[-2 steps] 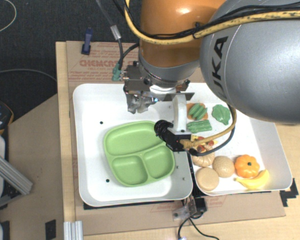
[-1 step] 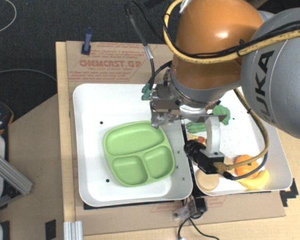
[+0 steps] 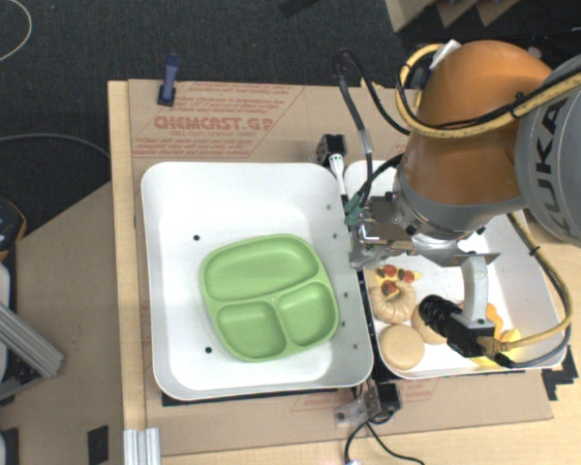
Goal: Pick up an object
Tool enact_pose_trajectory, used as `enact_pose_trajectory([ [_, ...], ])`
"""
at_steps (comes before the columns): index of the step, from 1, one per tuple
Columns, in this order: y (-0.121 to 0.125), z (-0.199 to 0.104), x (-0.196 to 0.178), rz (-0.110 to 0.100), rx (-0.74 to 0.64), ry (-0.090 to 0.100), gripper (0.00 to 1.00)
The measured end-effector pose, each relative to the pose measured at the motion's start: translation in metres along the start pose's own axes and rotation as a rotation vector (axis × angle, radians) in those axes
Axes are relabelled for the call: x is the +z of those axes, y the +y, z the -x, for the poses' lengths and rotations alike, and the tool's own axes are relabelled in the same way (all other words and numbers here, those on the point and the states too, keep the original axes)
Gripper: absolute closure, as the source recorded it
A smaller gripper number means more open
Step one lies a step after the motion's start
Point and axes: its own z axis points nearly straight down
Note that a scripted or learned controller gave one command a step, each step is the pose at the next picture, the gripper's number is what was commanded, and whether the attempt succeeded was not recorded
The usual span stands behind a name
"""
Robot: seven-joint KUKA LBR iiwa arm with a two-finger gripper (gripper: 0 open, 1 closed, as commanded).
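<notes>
The gripper [image 3: 397, 258] hangs over the right shallow white bin [image 3: 526, 271], near its left wall. The wrist hides it, so its opening state cannot be told. Just beside it lie small red-and-yellow pieces [image 3: 397, 275], possibly toy food, a tan ridged bun-shaped item [image 3: 392, 303] and a round tan disc [image 3: 403, 348]. The left shallow white bin [image 3: 174, 260] holds a green three-compartment plastic plate [image 3: 269, 295].

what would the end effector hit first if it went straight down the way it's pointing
Probably the small red-and-yellow pieces by the tan scalloped item in the right-hand bin, just below the end effector. Depth is unclear from this slanted view, so it might reach the bin floor beside them.
</notes>
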Motion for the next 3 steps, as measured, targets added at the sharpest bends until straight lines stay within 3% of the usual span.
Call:
enact_pose_trajectory([
  [1, 0.007, -0.114, -0.079, 0.018, -0.024, 0.01, 1.0],
  [2, -0.002, -0.063, 0.026, -0.004, -0.005, -0.001, 1.0],
  [3, 0.001, 0.001, -0.087, 0.02, -0.004, 0.004, 1.0],
])
